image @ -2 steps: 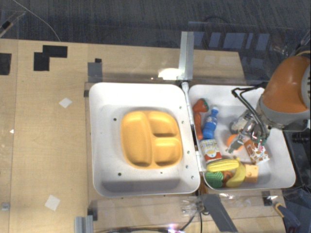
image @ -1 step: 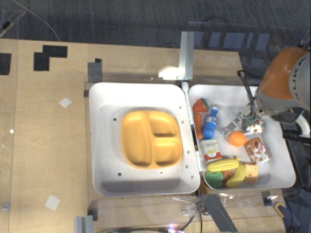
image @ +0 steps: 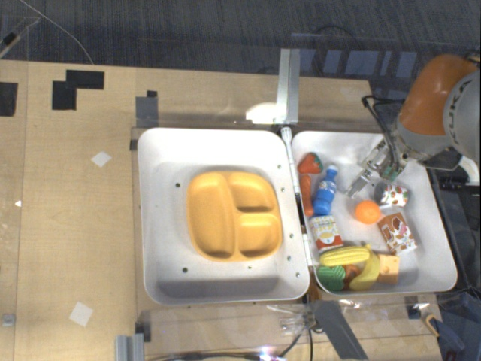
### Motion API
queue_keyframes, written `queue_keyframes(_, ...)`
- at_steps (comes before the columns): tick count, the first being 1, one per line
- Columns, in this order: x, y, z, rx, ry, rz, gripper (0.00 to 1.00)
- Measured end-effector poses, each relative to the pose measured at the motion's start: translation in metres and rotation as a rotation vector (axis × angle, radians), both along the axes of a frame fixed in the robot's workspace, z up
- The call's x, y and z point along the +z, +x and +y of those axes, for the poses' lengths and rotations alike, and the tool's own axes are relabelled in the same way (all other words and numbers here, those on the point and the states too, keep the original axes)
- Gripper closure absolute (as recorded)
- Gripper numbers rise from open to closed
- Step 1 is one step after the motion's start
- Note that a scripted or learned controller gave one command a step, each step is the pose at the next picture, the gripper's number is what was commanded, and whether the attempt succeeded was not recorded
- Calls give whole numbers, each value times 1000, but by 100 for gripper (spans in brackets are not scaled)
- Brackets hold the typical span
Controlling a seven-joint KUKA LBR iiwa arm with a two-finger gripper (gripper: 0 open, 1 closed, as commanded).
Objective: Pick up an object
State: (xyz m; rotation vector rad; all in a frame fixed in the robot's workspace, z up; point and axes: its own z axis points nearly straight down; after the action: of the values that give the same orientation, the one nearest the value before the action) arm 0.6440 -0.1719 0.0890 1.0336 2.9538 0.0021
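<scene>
Locate the gripper over the far half of the right bin, at the end of the grey arm that enters from the right of the camera view. Note the jaws: they stand apart at a narrow-to-moderate opening, pointing down and toward the left, and nothing sits between them. Treat the gripper as empty.

Read every position below from the jaws.

1. Orange ball: just below the jaws toward the near edge of the bin, resting on the bin floor and apart from the fingertips.
2. Small white patterned item: beside the jaws on the arm side, slightly nearer than them. You cannot tell what it is.
3. Blue bottle: to the left of the jaws, near them, lying along the bin floor with its white cap toward the far side.
4. Carrot: left of the bottle, against the wall shared with the other bin.
5. Brown carton: nearer than the ball, on the arm side.
6. White packet with a red label: nearer than the bottle, left of the ball.
7. Corn cob, banana and green item: clustered at the near edge of the bin, well apart from the jaws.

Observe the left bin, well to the left of the jaws. It holds a yellow divided tray lying flat at its middle.
</scene>
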Motion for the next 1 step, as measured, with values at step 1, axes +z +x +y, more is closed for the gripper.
queue_keyframes(1, 0, -86, -20, -21, 1, 2, 0)
